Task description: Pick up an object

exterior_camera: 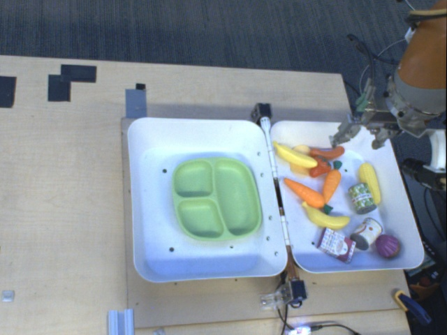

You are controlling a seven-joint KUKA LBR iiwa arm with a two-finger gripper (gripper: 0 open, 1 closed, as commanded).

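The right shallow white plastic bin (408,218) holds smooth curved yellow toy bananas (294,156), tapered orange carrots (304,192), a green-labelled cylindrical can (361,197), a round purple fruit (387,246) and a red packet (334,243). My two-finger gripper (362,132) hangs over that bin's far edge, its opening indiscernible. The left bin (150,187) carries a pale green compartmented tray (216,198).

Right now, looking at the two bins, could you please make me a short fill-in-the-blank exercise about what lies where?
1. The green divided plate lies in the ____ bin of the view.
2. The plate has ____ compartments.
3. The purple ball lies near the ____ front corner of the right bin.
4. The end effector hovers over the ____ edge of that bin.

Missing words: left; three; right; far
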